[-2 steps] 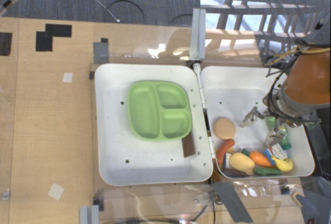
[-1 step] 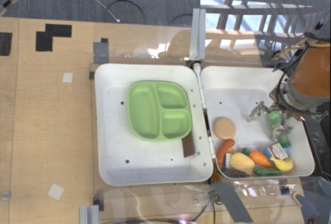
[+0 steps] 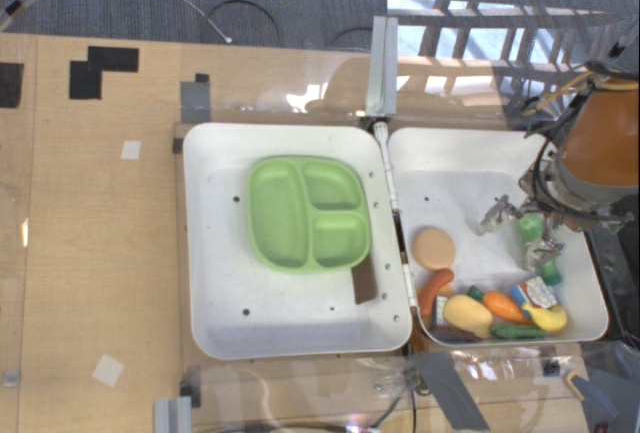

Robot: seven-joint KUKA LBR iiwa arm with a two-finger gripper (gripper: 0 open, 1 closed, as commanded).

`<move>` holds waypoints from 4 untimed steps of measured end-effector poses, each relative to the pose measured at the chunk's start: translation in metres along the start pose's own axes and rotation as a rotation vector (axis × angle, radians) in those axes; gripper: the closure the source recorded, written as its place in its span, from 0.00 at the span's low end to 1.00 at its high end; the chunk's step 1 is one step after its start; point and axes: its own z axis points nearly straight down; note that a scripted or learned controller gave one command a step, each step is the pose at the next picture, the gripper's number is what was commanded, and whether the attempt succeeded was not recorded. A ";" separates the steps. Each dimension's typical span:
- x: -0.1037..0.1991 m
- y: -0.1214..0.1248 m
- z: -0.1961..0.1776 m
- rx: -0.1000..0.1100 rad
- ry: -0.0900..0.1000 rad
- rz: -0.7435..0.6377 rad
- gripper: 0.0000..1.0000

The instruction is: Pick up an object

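My gripper (image 3: 520,231) hangs over the right side of the right bin (image 3: 450,171), below the grey wrist and its orange band. Its two metal fingers (image 3: 494,214) stand apart, so it is open. A small green object (image 3: 530,225) lies between them, closer to the right finger; I cannot tell whether either finger touches it. Toy food is piled along the bin's front edge: a round tan piece (image 3: 434,247), a red-orange piece (image 3: 434,289), a yellow lump (image 3: 468,312), an orange carrot (image 3: 501,304), a banana (image 3: 549,321) and a small packet (image 3: 540,293).
The left bin (image 3: 215,321) holds a green divided plate (image 3: 307,213) and a brown block (image 3: 364,281) at the plate's front right. A ridge (image 3: 393,221) separates the two bins. A metal frame (image 3: 480,31) stands behind the right bin.
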 end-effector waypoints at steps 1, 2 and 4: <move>-0.001 -0.002 0.000 -0.003 0.000 -0.004 0.00; -0.007 0.003 0.000 0.000 -0.001 -0.021 0.00; -0.007 0.003 0.000 0.000 -0.001 -0.021 0.00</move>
